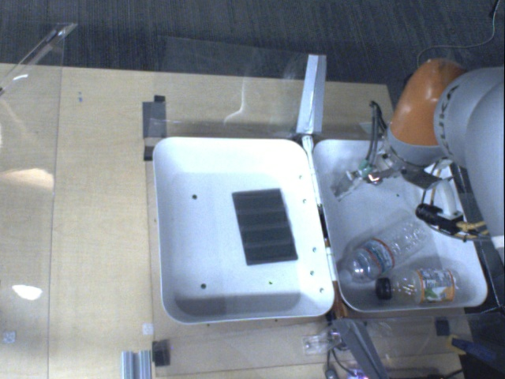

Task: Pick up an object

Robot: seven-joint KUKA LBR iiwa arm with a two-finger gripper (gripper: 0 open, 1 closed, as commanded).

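While the arm (461, 109) reaches in from the right, the gripper (353, 180) is seen hovering low over the upper left part of the right bin (473, 290). The jaws look slightly apart with nothing between them, though it's hard to tell at this size. Two clear bottles (387, 251) (418, 285) are lying near the front edge, well apart from the gripper. A dark ridged pad (264, 226) is lying in the left bin (177, 235).

One fixed camera above the bench (87, 235), slanted downward, seemingly mid-distance, both white bins (170, 212) framed
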